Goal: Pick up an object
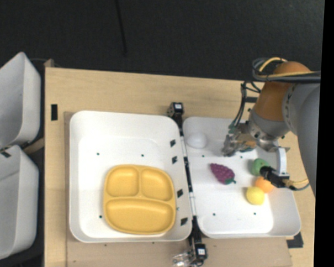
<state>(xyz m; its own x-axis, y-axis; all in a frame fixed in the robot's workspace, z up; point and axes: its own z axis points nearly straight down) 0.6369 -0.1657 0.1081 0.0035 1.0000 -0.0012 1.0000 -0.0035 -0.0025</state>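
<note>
The tool (231,148) hovers over the right bin (229,216), and I cannot tell its grip. Purple grapes (222,172) lie mid-bin just below it; a yellow tray (139,200) fills the left bin (88,154).

A light wooden bench (130,92) is bearing two shallow white bins (88,171) (262,220) at the frame's centre.

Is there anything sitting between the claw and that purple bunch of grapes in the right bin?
Nothing visible. The claw hangs above the right bin, and the purple grapes lie just below it in the picture with bare white floor between. The green piece, orange piece and yellow piece sit off to the right.
</note>
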